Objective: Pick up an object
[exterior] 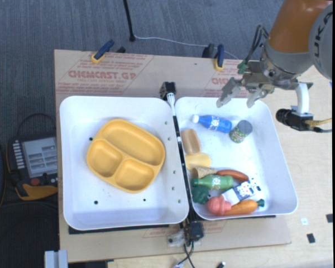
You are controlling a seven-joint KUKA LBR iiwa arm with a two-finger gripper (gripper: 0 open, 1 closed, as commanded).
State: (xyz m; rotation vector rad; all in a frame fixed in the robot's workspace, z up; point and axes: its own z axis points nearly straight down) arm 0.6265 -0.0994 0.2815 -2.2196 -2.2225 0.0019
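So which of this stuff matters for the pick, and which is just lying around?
For the pick: claw, open above the right bin; blue bottle; small can; bread roll; green bottle; carrot.

Lying about: yellow tray; left bin; pendant.

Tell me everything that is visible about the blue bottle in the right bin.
The blue bottle is small, looks plastic, with a white cap and a white-marked label. It lies on its side near the back of the right bin, cap toward the left bin. A grey can sits just beside its base. The gripper hangs above, apart from it.
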